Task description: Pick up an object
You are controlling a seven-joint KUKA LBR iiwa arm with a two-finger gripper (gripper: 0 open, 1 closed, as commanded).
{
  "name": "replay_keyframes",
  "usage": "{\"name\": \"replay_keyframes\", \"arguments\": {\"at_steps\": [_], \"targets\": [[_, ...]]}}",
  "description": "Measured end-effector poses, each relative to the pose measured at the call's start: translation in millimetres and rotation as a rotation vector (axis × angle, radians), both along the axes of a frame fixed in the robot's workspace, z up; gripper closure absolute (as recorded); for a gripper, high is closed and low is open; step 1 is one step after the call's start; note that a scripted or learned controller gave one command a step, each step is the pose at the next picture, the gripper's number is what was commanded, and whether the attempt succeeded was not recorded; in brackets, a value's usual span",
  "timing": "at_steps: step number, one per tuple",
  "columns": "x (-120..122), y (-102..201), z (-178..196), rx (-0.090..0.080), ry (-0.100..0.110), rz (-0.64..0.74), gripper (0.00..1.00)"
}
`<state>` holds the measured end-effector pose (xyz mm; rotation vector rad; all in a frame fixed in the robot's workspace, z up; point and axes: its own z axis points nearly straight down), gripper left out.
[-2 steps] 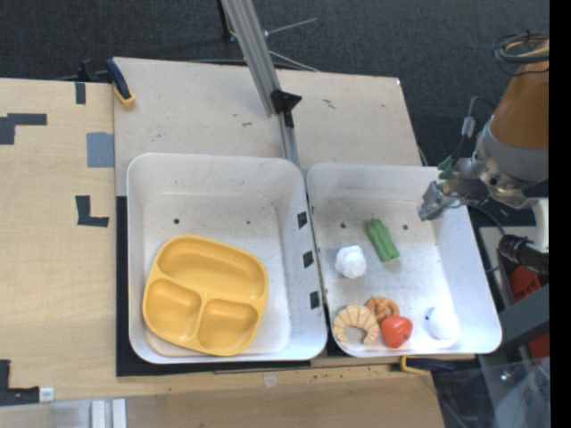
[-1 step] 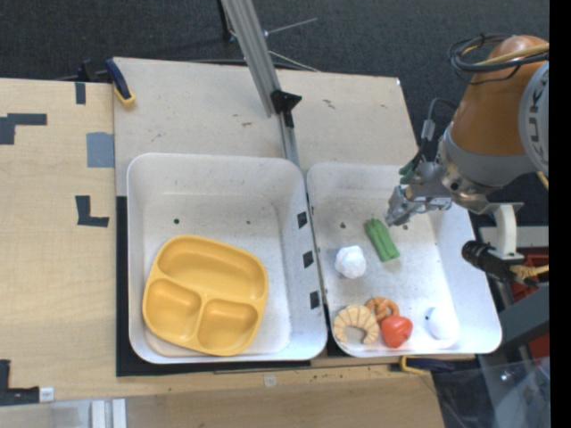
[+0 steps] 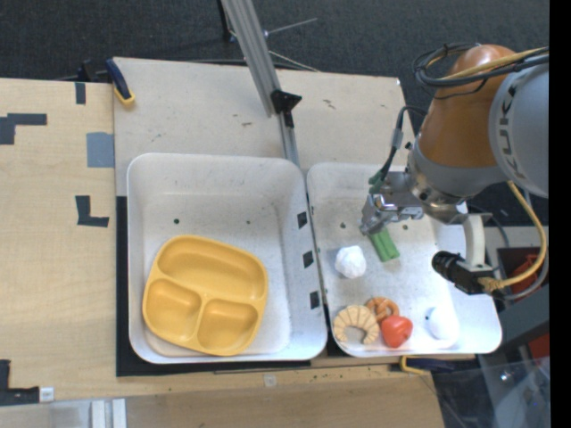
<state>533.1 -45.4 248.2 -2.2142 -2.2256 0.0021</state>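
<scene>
The gripper (image 3: 382, 224) hangs over the right bin (image 3: 332, 185), near its middle, reaching in from the right. A green block (image 3: 385, 245) lies tilted right at its fingertips, touching or nearly so. Whether the fingers grip the block or only stand above it I cannot tell, and how wide they stand is not clear either.

Just below and left of the gripper lies a white ball (image 3: 351, 261). Farther below, at the bin's near edge, sit a croissant (image 3: 357, 322), a small pretzel (image 3: 384, 307) touching it, and a red tomato (image 3: 396, 330) beside them. A white lump (image 3: 439, 322) rests to the right of the tomato, below the gripper and off to its right.

Well to the gripper's left, in the left bin (image 3: 214, 172), lies a yellow tray (image 3: 206, 294) with three compartments.
</scene>
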Motion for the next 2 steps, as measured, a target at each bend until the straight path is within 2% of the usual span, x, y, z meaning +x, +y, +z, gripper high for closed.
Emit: {"name": "replay_keyframes", "arguments": {"at_steps": [1, 2], "targets": [[6.0, 58.7, -4.4, 0.001, 0.000, 0.002, 1.00], [1.1, 114.9, -2.5, 0.001, 0.000, 0.003, 1.00]]}}
